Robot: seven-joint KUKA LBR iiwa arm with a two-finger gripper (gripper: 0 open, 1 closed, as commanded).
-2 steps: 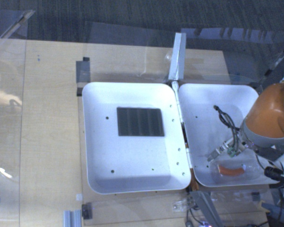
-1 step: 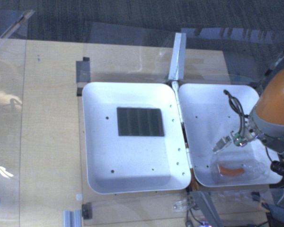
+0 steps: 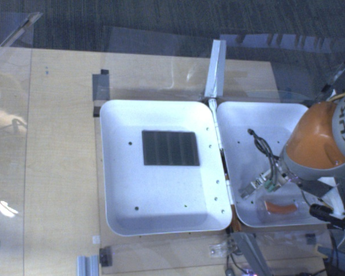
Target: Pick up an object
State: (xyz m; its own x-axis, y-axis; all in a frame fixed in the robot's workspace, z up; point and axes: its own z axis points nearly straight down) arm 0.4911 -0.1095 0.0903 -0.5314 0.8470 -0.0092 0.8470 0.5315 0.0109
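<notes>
In the right bin (image 3: 241,125), a small red-orange oblong object (image 3: 279,207) lies near the front wall. My gripper (image 3: 260,184) hangs low over the bin floor, just up and to the left of that object and apart from it. The orange band of the arm (image 3: 319,140) covers the bin's right part. Cables run from the wrist across the bin's middle.
The left bin (image 3: 121,211) holds a flat dark grey ribbed rectangle (image 3: 170,148) near its middle. A metal divider post (image 3: 215,73) stands behind the seam between the two bins. Wooden bench surface lies to the left.
</notes>
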